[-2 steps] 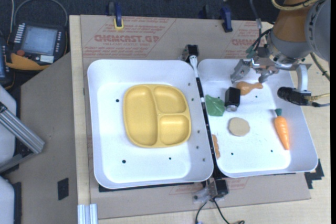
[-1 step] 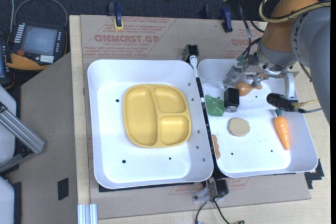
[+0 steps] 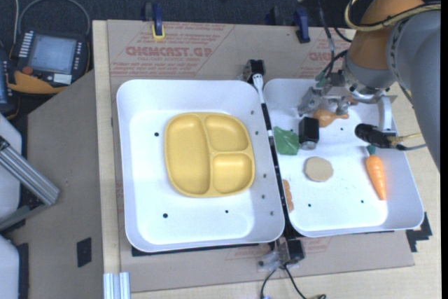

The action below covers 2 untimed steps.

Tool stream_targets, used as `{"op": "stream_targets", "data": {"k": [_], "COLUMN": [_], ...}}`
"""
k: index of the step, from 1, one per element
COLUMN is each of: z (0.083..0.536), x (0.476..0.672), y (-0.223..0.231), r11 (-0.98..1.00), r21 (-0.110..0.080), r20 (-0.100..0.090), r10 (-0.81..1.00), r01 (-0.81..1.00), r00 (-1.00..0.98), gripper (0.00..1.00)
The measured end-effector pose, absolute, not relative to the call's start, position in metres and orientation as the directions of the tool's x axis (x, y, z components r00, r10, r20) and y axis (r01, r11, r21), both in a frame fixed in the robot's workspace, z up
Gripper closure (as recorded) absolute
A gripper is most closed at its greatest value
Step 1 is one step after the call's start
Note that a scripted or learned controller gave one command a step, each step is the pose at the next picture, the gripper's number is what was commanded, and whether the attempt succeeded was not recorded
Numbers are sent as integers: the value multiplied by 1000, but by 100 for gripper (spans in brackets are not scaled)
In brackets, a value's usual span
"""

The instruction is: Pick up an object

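Observation:
My gripper (image 3: 326, 106) is low over the back of the right bin (image 3: 350, 217), with the grey arm coming in from the upper right. A small orange piece (image 3: 326, 117) lies right under the gripper, partly hidden by it; I cannot tell whether it is touched. In the same bin a green piece (image 3: 285, 141) lies against the left wall. A round tan disc (image 3: 318, 169) sits near the middle, and a carrot (image 3: 376, 176) lies along the right side.
The left bin (image 3: 140, 206) holds a yellow divided plate (image 3: 208, 153). A small brown stick (image 3: 288, 195) lies at the right bin's left wall. The front half of the right bin is bare white floor.

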<state>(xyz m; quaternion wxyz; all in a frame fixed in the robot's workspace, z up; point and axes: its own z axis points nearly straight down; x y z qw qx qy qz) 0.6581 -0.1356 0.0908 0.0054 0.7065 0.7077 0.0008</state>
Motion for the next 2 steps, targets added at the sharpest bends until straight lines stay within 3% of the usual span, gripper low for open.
{"op": "stream_targets", "data": {"k": [1, 2], "z": [104, 167], "x": [661, 665], "y": [-136, -130], "r11": [3, 1], "r21": [19, 6], "r20": [-8, -1], "r10": [1000, 1000], "r01": [1000, 1000], "r00": [-2, -1], "gripper": [100, 100]}}
